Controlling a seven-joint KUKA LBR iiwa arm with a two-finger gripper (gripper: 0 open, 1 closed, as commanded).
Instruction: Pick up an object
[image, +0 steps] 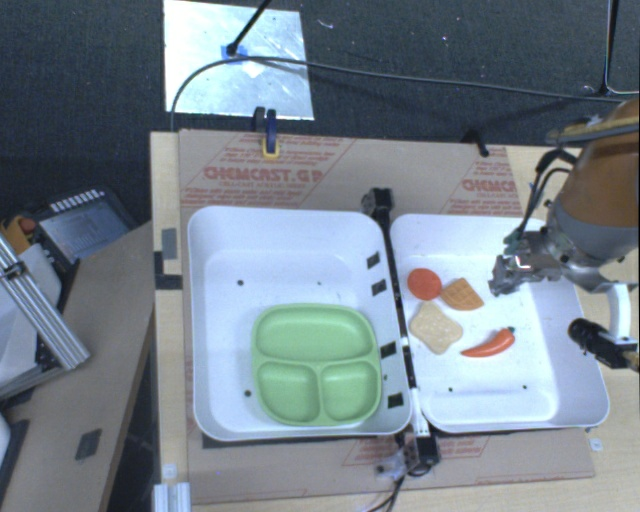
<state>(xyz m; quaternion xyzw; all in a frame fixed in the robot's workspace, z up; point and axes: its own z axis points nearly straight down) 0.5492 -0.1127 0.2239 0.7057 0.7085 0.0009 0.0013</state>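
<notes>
Arm: you see the grey arm with its orange band reaching in from the right, above the right bin's far right part.
Gripper: your two-finger gripper hangs over the right bin, just right of the toast-coloured piece; nothing shows between its fingers, and you cannot tell whether they are apart or together.
Right bin: the shallow white bin holds four small food-shaped objects grouped near its left-centre.
Red disc: a round, flat, red tomato-like slice lies nearest the divide between the bins.
Orange wafer: a golden-brown, ridged, cracker-like piece lies just beside the red disc, on its right.
Pale slice: a beige, bread-like, squarish slab lies just in front of those two.
Red pepper: a slim, curved, red-orange chilli with a dark stem lies right of the pale slice, apart from the gripper.
Left bin: the other white bin bears a light green plastic plate with three compartments toward its near side.
Writing: on the brown cardboard sheet under the bins you can read red lettering, "CHEMCAST", printed twice at angles; the smaller words are too blurred to read.
Clamp: a blue and yellow clip grips the cardboard's far edge.
</notes>
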